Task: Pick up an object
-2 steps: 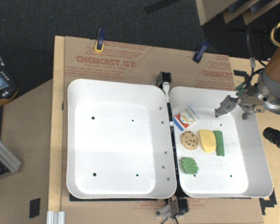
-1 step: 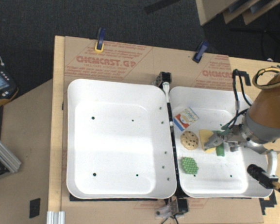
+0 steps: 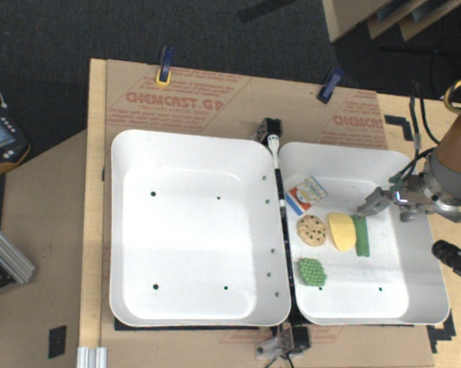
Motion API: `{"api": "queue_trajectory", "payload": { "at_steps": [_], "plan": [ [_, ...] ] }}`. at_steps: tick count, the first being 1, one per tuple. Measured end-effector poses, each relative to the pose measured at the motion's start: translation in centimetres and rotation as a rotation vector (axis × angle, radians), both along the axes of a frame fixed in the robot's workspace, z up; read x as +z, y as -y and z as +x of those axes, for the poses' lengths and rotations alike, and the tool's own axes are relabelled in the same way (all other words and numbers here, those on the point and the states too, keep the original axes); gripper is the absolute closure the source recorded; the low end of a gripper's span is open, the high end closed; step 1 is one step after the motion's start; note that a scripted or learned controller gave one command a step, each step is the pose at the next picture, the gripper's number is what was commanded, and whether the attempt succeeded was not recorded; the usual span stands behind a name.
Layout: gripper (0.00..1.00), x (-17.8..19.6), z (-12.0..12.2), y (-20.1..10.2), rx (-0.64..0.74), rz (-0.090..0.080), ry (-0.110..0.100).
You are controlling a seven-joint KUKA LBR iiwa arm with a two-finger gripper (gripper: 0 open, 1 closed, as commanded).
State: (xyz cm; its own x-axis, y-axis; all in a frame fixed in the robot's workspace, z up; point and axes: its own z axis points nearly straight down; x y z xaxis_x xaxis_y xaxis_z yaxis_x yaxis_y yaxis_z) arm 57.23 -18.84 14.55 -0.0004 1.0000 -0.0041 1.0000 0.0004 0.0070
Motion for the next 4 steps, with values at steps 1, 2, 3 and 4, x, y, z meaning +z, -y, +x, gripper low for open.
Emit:
{"api": "queue_trajectory", "payload": {
  "at_steps": [1, 2, 3, 4],
  "plan": [
    [0.00, -6.2, -1.2, -4.4, 0.001, 0.004, -0.007],
    [1.00, -5.0, -1.2, -4.2, -0.001, 0.003, -0.004],
    [1.00, -5.3, 4.6, -0.9, 0.001, -0.001, 0.011],
    [1.00, 2.9, 1.0, -8.1, 0.005, 0.005, -0.004]
  ]
}}
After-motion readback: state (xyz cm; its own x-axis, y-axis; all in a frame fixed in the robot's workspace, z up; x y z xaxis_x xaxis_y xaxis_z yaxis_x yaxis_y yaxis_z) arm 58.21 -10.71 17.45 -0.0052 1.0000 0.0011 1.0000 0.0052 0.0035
